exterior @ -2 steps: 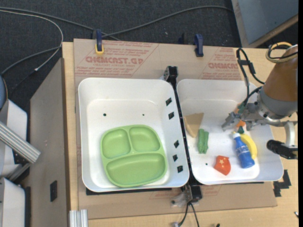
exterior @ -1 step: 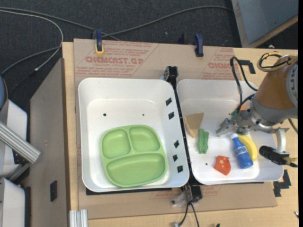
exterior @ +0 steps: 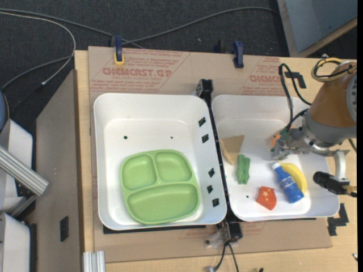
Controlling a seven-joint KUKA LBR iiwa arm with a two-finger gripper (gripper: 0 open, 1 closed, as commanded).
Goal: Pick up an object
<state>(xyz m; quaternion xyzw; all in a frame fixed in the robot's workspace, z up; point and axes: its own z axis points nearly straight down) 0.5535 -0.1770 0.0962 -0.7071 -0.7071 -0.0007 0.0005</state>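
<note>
The right bin [exterior: 255, 109] holds several small objects. A tan wedge [exterior: 232, 148] lies near its left wall, with a green oblong piece [exterior: 243, 169] just below it. A red block [exterior: 266, 197] sits near the front. A blue bottle [exterior: 288, 183] lies beside a yellow banana [exterior: 297, 173]. My gripper [exterior: 282, 143] hangs low over the bin's right side, just above the bottle and banana and right of the wedge. Nothing shows in its grasp.
The left bin [exterior: 108, 123] holds a green divided plate [exterior: 160, 185]. The grey arm with its orange band [exterior: 332, 106] reaches in from the right. A black divider [exterior: 211, 146] runs between the bins. Cables trail around the bench, and clamps [exterior: 118, 49] hold the cardboard at the back.
</note>
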